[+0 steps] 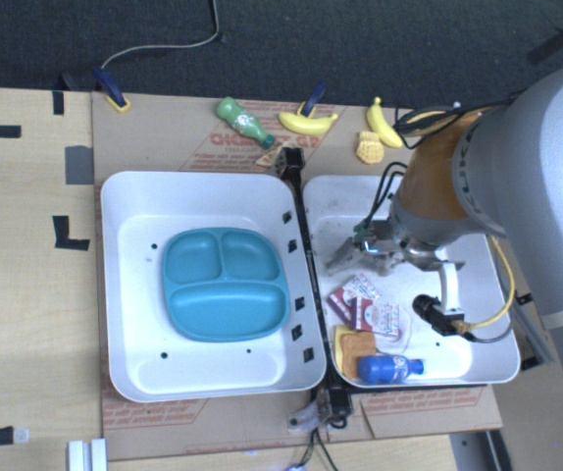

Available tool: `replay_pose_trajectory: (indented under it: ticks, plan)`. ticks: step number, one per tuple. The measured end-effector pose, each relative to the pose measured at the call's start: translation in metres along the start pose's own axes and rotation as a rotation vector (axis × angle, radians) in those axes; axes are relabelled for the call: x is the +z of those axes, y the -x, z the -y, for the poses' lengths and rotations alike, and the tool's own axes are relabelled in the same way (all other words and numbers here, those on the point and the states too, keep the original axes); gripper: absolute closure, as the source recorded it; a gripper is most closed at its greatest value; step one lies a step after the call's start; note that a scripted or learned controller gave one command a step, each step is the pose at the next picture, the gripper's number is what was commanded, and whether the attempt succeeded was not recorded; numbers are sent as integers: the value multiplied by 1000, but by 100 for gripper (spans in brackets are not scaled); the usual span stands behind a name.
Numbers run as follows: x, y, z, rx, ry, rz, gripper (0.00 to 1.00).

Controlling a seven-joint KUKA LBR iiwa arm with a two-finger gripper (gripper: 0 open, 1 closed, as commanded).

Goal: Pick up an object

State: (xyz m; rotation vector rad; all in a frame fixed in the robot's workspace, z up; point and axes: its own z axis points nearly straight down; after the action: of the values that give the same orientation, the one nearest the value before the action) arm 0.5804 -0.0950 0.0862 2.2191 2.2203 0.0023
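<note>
My gripper (358, 253) hangs low over the upper left part of the right bin (478, 361), under the grey arm with its orange band (438, 180). Just below it lie red and white snack packets (367, 308). Nearer the front of that bin are a tan, toast-like piece (354, 342) and a blue bottle (389, 367) on its side. I see nothing held in the gripper.
The left bin (125, 263) holds a blue divided plate (226, 283). Behind the bins, on the cardboard, lie a green bottle (244, 122), two bananas (306, 122) (382, 124) and a small yellow piece (368, 147). A yellow cable (497, 312) loops by the arm.
</note>
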Motion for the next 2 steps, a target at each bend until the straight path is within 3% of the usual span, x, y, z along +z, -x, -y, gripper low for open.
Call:
replay_pose_trajectory:
  ticks: [1,2]
  plan:
    - [0,0,30,0,3,2,0]
    - [0,16,-31,-1,3,2,0]
